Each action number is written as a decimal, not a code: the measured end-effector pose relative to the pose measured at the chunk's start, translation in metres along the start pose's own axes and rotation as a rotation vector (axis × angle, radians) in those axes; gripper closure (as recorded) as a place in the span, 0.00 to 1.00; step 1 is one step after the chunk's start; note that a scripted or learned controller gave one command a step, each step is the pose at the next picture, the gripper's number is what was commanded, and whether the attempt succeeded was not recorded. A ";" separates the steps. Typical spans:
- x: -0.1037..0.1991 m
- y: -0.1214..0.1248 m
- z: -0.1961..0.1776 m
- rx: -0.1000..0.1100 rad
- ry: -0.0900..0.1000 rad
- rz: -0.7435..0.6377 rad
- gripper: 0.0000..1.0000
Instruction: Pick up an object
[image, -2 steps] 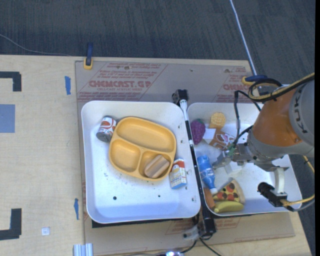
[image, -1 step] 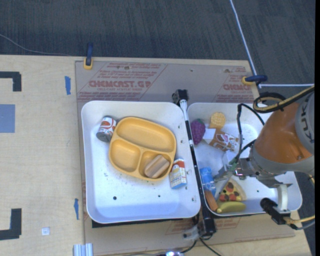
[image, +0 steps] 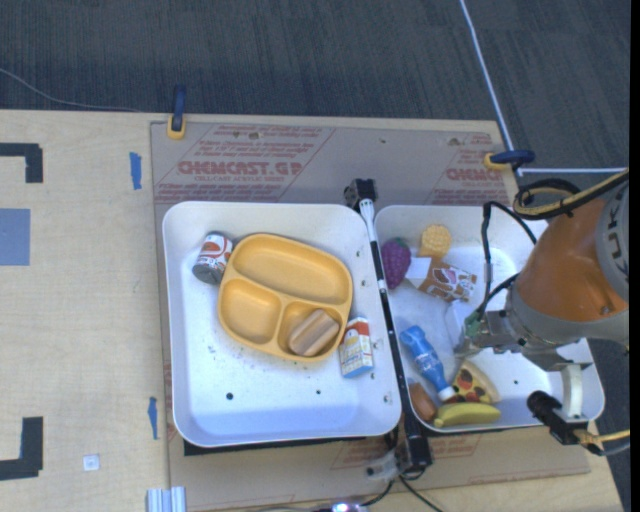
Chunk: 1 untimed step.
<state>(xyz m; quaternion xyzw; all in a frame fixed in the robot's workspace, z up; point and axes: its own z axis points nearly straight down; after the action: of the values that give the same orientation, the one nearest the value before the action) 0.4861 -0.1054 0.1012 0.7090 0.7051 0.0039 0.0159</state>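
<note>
My gripper (image: 473, 336) hangs low over the middle of the right bin (image: 520, 235), with the grey and orange arm (image: 570, 280) covering much of that bin's right half. A small green item (image: 470, 324) peeks out right at the gripper. Just left of it lies a blue bottle (image: 424, 360). In front of it rest a pizza slice (image: 473, 383), a banana (image: 467, 412) and a brown sausage (image: 421, 400). Farther back are a purple fruit (image: 397, 262), a round yellow cracker (image: 435, 240) and a brown-and-white packet (image: 447, 283).
The left bin (image: 190, 390) holds a yellow divided plate (image: 285, 295) with a bread roll (image: 315, 332) in one compartment, a tipped can (image: 211, 257) and a small carton (image: 356, 350). A black bar (image: 372, 250) runs between the bins. Cables loop above the arm.
</note>
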 end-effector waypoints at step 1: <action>0.065 0.006 -0.085 0.026 0.018 -0.007 1.00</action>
<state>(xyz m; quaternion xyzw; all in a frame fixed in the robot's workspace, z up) 0.4905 -0.0389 0.1850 0.7065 0.7077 0.0010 0.0004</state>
